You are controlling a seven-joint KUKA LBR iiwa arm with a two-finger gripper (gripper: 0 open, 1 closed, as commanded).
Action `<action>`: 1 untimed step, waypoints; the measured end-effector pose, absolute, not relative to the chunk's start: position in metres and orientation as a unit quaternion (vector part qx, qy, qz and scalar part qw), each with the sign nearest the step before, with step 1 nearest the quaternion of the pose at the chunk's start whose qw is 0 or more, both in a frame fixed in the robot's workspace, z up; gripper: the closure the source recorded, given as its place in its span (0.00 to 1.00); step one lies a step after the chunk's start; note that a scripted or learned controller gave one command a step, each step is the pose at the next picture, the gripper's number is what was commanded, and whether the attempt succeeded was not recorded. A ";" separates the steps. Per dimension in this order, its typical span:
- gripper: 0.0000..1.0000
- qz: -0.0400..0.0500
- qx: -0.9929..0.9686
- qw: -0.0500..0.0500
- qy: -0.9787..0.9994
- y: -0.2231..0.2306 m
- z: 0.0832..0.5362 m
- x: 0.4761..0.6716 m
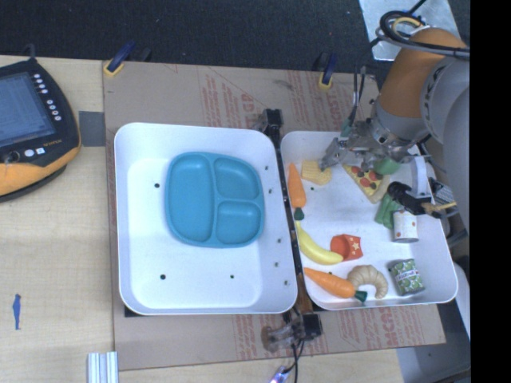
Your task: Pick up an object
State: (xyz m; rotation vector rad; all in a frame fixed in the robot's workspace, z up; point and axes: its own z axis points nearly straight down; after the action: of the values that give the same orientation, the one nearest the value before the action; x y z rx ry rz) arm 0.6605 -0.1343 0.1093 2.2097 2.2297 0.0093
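At the far left I see a tablet-like pendant (28,130) in an orange rubbery case on the wooden bench, then the left white bin (136,214), which holds a smooth blue plastic tray (214,199) with three compartments. The right bin (435,254) holds toy food: two tapered carrots (296,187) (329,283), a curved yellow banana (316,248), a red pepper piece (347,246), a ridged croissant (368,278) and a small green can (406,278). My gripper (339,152) is at the back of this bin, just above a pale wedge (316,174) beside a pizza slice (366,179), and I cannot tell its state.
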 end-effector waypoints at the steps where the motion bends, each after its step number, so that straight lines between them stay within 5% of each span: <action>1: 0.00 -0.002 0.706 -0.002 0.708 -0.163 0.092 0.586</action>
State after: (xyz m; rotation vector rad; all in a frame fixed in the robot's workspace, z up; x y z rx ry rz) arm 0.5860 -0.1631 0.0915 2.2193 2.2280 -0.0048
